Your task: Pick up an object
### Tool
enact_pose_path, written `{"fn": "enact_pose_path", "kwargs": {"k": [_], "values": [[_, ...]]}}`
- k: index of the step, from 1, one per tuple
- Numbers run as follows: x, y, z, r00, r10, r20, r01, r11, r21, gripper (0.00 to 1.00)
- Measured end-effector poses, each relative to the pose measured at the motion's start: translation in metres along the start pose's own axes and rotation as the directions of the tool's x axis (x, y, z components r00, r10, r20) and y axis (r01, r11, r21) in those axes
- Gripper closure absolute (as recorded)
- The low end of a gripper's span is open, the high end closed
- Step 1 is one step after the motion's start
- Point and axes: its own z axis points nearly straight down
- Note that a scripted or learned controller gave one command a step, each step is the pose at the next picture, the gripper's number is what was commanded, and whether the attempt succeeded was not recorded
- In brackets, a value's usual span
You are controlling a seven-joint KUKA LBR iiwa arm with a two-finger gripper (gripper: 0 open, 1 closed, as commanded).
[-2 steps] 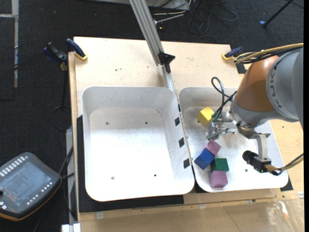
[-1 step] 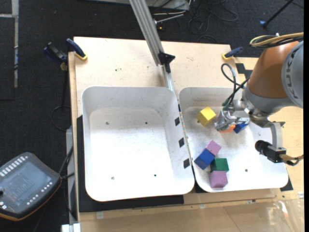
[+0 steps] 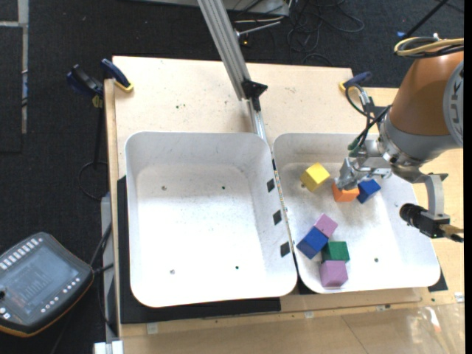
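Where the arm (image 3: 431, 109) reaches in from your right, you see its fingers (image 3: 352, 176) low in the right bin (image 3: 420, 264), down over an orange block (image 3: 342, 192) and beside a blue block (image 3: 368, 189). You cannot tell whether the fingers are apart or together, nor whether they grip anything; the orange block is partly hidden beneath them. Just left of them sits a yellow block (image 3: 316, 176). Nearer the bin's front you find a cluster: a purple block (image 3: 325, 225), a second blue one (image 3: 313, 242) touching it, a green block (image 3: 338, 251) and another purple one (image 3: 333, 273) at the front. Your left bin (image 3: 147, 198) stands beside it on the worktop (image 3: 184, 94), and a pendant (image 3: 40, 282) lies at the lower left
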Motion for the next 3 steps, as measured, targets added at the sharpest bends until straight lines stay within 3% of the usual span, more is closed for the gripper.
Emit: {"fn": "enact_pose_path", "kwargs": {"k": [1,3], "values": [[0.045,-0.003,-0.008,1.0,-0.005,-0.003,0.005,1.0,0.004,1.0],[0.165,-0.027,-0.02,1.0,-0.006,-0.004,0.006,1.0,0.006,1.0]]}}
